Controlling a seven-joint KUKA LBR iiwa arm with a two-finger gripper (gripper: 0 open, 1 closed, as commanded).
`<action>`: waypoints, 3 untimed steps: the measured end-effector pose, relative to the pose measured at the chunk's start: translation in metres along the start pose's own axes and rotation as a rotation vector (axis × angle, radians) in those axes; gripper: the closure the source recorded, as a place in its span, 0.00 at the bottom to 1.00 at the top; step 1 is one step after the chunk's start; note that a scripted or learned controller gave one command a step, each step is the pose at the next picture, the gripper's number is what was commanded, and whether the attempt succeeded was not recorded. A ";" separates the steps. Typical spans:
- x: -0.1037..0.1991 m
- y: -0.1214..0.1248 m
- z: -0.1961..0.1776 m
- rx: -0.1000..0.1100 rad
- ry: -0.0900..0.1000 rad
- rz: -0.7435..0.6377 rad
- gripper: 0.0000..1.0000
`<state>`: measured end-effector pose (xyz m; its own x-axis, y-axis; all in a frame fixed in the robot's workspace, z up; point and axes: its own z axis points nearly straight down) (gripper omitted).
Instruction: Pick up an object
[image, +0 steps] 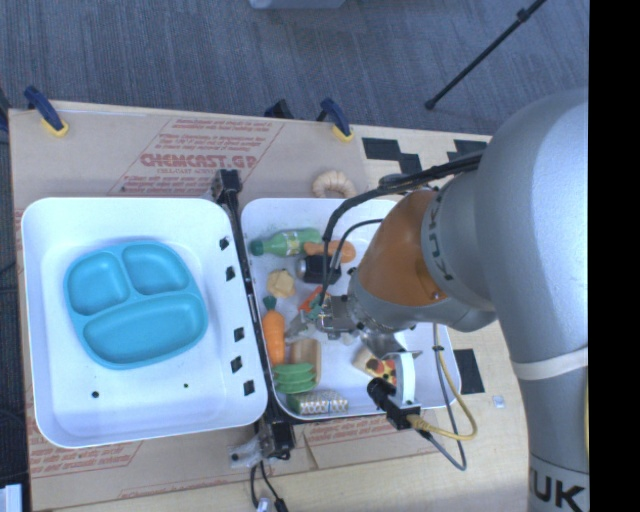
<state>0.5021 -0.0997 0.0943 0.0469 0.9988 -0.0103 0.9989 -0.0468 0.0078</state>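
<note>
KUKA arm (520, 250) over the right bin (258, 215), gripper (322, 318) down among toy foods — carrot (274, 336) beside it, grip state impossible to tell, blue tray (135, 300) in left bin (40, 400)

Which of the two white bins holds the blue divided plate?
The left bin, away from the arm; the blue plate lies in it, while the right bin holds small toy foods.

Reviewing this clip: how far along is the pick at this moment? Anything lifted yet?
Done: the arm's wrist is over the right bin, above the toy food. In hand: nothing visibly; the carrot, green bottle and green piece all lie in the bin. Left: grasp and lift an object. The blue divided plate sits in the left bin.
</note>
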 end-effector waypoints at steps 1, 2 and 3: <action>-0.003 0.046 0.001 0.007 0.001 -0.200 0.00; 0.000 0.046 -0.008 0.009 0.007 -0.205 1.00; -0.002 0.046 -0.008 0.008 0.003 -0.203 0.00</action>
<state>0.5483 -0.1041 0.1029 -0.1558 0.9878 -0.0079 0.9878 0.1558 -0.0022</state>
